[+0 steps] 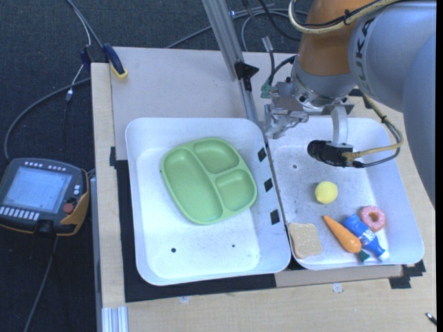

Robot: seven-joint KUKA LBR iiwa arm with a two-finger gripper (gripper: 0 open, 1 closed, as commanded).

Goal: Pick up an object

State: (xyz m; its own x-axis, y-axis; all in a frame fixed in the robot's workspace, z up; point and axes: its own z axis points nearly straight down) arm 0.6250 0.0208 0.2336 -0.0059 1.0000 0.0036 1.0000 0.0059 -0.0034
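Single fixed camera, high above the bench point(173, 81), looking down at a slant. Both white bins point(208, 261) fill mid-frame, fairly near; arm point(387, 33) enters from the right; floor beyond the bench's left.

Robot lab, teach pendant point(43, 197), cabled bench point(173, 75)

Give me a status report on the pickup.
Hand above right bin's far-left corner, nothing visibly held. Ball, carrot, bread untouched. Path clear.

Tray point(208, 180) in left bin point(149, 254); toys in right bin point(394, 185).
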